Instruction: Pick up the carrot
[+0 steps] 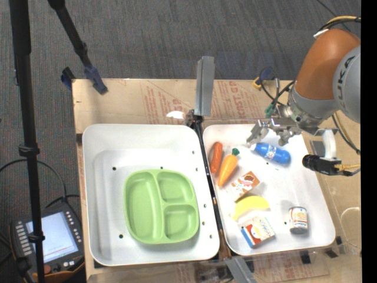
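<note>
Carrot point(228, 167) lying untouched at upper left of the right bin point(312, 199).
It's sitting just beside a red sausage point(216, 157), with a small carton point(245, 183) and banana point(251, 206) lower right. Gripper point(271, 132) is hovering near the blue bottle point(272, 152), upper middle of that bin, jaws spread, pinching nothing. Green divided plate point(161, 206) is sitting in the left bin point(106, 152).

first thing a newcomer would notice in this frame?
Probably the green divided plate alone in the left bin, against the cluster of toy food in the right bin. There the carrot lies beside a red sausage near the bin's left wall. The gripper hangs open at the right bin's far edge, just above a blue bottle.
</note>
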